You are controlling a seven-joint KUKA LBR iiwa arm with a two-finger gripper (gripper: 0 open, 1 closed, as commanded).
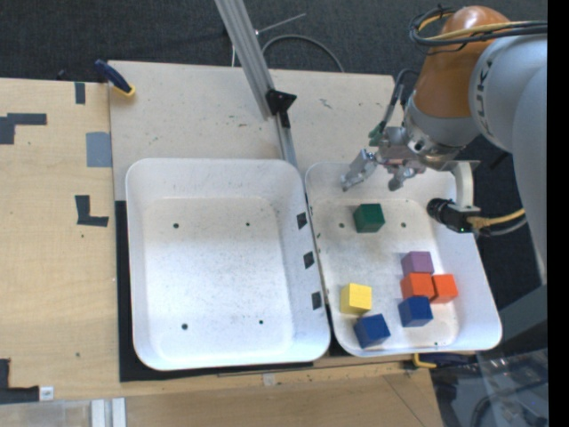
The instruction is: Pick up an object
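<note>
Coloured cubes: two blue [372, 329], seemingly two orange [418, 285], one each green [368, 217], yellow [357, 297], purple [416, 262]; gripper [375, 177] spread, empty.

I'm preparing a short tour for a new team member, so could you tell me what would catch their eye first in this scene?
Probably the bright blocks in the right bin: a green block alone near the far end, and a yellow block, purple block, two orange blocks and two blue blocks clustered at the near end. Next, the gripper, open, above the bin's far edge close to the green block.
</note>
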